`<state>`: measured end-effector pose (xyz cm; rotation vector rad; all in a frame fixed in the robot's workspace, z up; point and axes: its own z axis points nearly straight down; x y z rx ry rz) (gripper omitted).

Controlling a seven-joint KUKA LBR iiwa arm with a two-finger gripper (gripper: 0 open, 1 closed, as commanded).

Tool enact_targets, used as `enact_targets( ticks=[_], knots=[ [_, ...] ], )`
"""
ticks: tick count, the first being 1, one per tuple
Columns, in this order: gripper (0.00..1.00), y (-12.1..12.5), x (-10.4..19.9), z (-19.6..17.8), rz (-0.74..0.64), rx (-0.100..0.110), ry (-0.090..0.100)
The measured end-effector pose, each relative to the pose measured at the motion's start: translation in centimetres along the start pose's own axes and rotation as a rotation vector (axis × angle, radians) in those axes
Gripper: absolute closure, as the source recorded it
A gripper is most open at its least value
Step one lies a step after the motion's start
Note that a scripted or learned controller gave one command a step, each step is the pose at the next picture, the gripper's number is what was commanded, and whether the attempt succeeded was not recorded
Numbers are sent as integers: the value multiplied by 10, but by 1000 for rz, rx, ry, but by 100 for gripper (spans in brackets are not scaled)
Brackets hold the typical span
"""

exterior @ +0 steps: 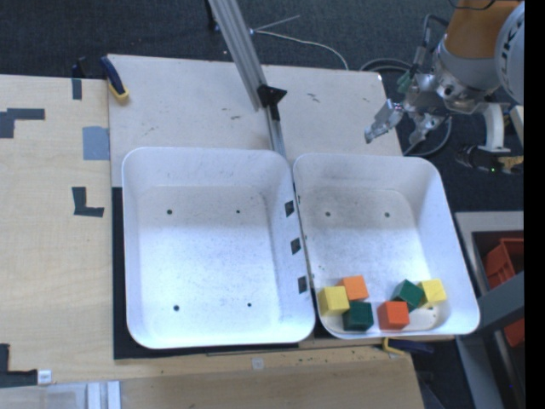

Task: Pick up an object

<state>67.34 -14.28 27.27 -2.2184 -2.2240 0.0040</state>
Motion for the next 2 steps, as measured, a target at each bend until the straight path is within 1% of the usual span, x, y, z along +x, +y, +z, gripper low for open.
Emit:
enact_targets(
  ticks=[1,2],
  knots=[
    [0,-94,12,147,2,11,4],
    [0,-9,12,183,-1,-3,1]
  ],
)
